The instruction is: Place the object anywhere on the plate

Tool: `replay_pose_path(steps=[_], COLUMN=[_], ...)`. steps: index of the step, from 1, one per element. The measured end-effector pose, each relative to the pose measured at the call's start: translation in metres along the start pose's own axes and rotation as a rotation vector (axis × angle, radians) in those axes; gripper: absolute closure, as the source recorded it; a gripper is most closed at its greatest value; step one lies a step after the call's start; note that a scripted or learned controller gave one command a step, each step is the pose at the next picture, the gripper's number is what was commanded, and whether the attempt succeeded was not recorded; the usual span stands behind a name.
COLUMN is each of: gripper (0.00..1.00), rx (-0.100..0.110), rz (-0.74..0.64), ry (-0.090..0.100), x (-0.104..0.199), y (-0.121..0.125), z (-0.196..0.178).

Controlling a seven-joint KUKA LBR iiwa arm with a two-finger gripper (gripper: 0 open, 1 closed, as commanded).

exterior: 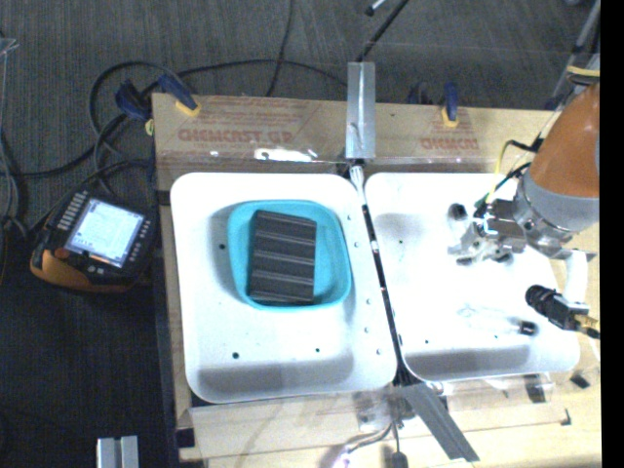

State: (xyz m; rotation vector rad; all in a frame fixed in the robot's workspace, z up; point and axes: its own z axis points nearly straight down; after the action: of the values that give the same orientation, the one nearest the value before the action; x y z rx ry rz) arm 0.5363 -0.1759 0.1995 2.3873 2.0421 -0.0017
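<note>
Over the right bin [458, 339], near its far right side, hangs the gripper [485, 240], a cluster of pale metal parts at the end of the arm [570, 159]; how its jaws stand I cannot tell, since the metal blurs against the white floor beneath. Nothing can be made out between them. Behind the gripper the arm swells into a smooth grey wrist and a rounded orange band. Just nearer the camera, a small black cylinder [548, 303] juts out from the arm's side.

Both bins are shallow, glossy white trays with rounded corners, set side by side and touching along a dark seam. Well apart from the gripper, the left bin [205, 349] bears the plate [334, 261], a turquoise dish, squarish with soft corners and a raised rim. On the plate lies the object [283, 256], a dark grey rectangular block with raised ribs running across it, slightly tilted and wholly within the rim.

Behind the bins stands a brown board [244, 130] with red lettering too blurred to read. Left of the bench, on the dark carpet, lies a pendant [97, 237] with a lit screen.
</note>
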Motion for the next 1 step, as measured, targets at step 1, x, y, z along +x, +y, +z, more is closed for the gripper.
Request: replay_pose_path(steps=[1], gripper=[0.00], rx=[0.000], rz=[0.000], ry=[0.000], x=[0.0000], y=[0.0000], z=[0.0000])
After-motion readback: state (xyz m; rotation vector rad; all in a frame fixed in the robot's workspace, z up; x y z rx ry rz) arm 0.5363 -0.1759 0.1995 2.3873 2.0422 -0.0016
